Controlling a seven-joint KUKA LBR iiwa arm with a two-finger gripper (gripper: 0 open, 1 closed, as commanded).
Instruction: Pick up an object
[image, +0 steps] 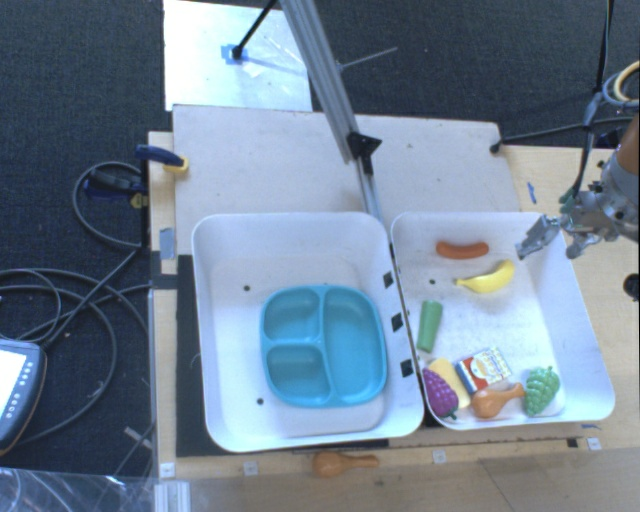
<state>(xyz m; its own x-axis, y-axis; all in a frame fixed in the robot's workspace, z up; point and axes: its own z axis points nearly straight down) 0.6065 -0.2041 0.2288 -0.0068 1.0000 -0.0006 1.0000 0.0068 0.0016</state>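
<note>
Claw (540, 238): at right edge of frame, over upper right rim of right bin (570, 300); fingers parted, nothing between them
Banana (487, 279): right bin, upper part, left of and below claw, apart from it
Sausage (462, 249): just above banana
Tray (323, 345): left bin (230, 300), centre

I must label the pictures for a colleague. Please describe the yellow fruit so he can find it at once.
Look in the right bin, upper half. The banana lies just below the orange-red sausage. It is the only curved, all-yellow item there.
</note>
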